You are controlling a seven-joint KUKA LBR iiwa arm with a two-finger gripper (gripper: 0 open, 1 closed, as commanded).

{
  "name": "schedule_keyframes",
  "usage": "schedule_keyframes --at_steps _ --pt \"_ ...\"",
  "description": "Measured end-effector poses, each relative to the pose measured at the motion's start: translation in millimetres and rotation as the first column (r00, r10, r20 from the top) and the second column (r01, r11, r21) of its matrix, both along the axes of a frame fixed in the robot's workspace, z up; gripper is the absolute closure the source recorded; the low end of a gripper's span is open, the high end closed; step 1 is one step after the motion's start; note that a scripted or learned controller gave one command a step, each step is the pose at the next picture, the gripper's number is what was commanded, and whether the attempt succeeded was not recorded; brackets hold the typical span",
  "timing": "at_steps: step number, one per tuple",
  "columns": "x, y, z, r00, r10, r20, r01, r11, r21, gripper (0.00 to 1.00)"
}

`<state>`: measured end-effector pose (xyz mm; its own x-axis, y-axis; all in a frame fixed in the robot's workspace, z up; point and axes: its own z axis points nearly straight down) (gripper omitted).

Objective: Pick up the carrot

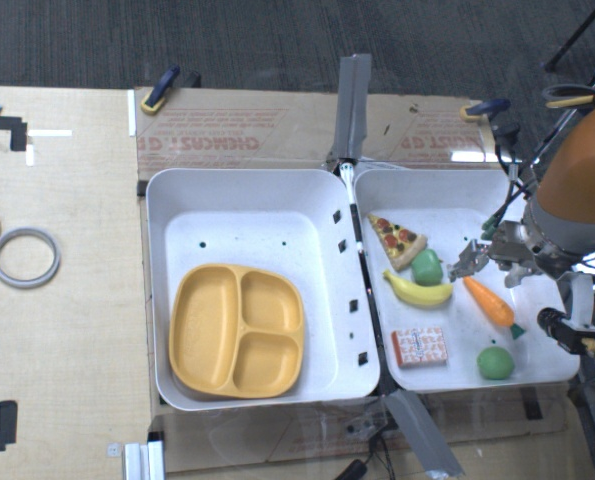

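The orange carrot [488, 303] lies slanted in the right bin [447, 193], its green tip pointing to the lower right. My gripper [491, 269] hangs just above and behind the carrot's thick upper end. It stands open, with nothing between its fingers [469, 261]. The carrot rests on the bin floor, apart from the gripper.
The right bin also holds a pizza slice [397, 240], a green fruit [427, 266], a banana [417, 290], a small red-and-white box [419, 347] and a green lime [495, 362]. A yellow divided plate [239, 330] sits in the left bin [227, 203]. A tape roll [22, 257] lies on the bench at left.
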<state>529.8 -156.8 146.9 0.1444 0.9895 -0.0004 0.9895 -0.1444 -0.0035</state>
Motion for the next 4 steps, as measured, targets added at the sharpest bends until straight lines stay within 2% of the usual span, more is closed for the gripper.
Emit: schedule_keyframes --at_steps 1,2,3,4 --pt "1.3 -14.1 -56.1 0.994 -0.105 0.0 0.105 0.994 0.0 0.0" --pt "32.0 -7.8 11.0 0.994 -0.112 0.002 0.112 0.994 -0.001 0.0" --pt "31.7 -8.2 19.2 0.994 -0.111 0.0 0.111 0.994 -0.002 1.0" --pt "31.7 -8.2 19.2 0.994 -0.111 0.0 0.111 0.994 -0.002 0.0"
